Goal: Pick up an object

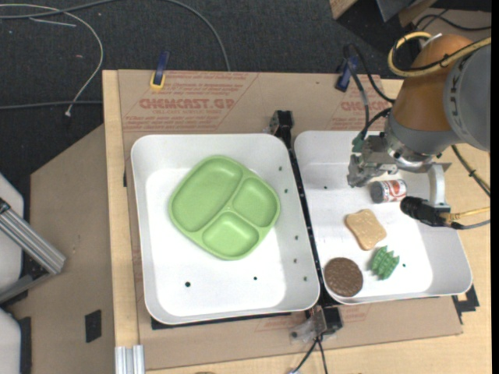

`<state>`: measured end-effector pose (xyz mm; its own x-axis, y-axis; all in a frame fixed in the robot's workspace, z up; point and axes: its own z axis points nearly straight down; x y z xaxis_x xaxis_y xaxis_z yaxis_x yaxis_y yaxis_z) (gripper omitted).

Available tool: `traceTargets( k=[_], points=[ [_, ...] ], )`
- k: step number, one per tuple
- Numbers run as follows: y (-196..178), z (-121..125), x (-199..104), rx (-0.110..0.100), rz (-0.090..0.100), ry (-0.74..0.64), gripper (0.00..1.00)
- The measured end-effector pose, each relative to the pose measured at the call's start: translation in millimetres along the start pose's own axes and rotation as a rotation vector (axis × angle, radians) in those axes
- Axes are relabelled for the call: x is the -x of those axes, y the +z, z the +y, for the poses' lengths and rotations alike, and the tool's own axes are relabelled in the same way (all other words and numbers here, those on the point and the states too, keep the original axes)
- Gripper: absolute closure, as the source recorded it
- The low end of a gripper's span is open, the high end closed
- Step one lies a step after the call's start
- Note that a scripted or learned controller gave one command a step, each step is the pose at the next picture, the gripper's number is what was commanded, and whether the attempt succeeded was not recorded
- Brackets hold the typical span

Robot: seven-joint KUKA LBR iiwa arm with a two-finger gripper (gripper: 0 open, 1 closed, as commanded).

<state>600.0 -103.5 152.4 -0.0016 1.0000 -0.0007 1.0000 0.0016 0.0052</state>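
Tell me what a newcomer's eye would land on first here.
First the green divided plate, lying alone in the left bin. Next the arm's orange band, above the right bin, with the gripper hanging beside a small can. Nearer the camera lie a slice of toast, a brown round piece and a green toy.

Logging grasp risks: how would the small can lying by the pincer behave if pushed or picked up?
The can lies on its side, so a nudge would probably roll it. Its rounded, smooth-looking wall may slip from the pincer. It looks small, likely light.

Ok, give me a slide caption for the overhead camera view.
Claw above right white bin near small red-and-white can; green divided plastic plate in left bin.
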Motion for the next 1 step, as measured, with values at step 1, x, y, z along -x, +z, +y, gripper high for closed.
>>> traceTargets(
  k=[1],
  points=[
    [-44.1,4.1,0.1,0.001,0.0,0.0,1.0]
  ],
)
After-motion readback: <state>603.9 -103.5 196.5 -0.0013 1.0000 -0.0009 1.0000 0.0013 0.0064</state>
